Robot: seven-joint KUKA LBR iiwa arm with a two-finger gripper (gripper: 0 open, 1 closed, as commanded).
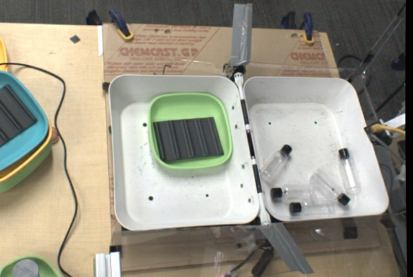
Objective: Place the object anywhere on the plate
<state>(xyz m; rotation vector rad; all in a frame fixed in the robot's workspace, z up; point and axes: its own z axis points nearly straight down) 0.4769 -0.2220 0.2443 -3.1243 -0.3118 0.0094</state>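
Two white bins side by side on the bench: left bin (129, 201), right bin (361, 114).

Right bin, near edge: three black caps counted, at the near-left corner (276, 192), just beside it (295, 207), and further right (343, 199). The clear bodies lie close together here and overlap in view, so their outlines are hard to separate.

Right bin, mid-floor: two more clear vials, well apart. One is tilted, cap up-right (279, 161); the other lies near the right wall, cap at its far end (347, 171). Black caps total five, so five vials, all in the right bin.

Left bin: one green plate (190, 103), set toward the far half. One dark ribbed pad (188, 139) lies on it. No vial touches the plate.

Left of the bins: one black cable (64, 159) and one stack of teal and yellow trays (35, 140).

Far side: one cardboard sheet (168, 50) with two blue clamps (119, 24) (308, 29).
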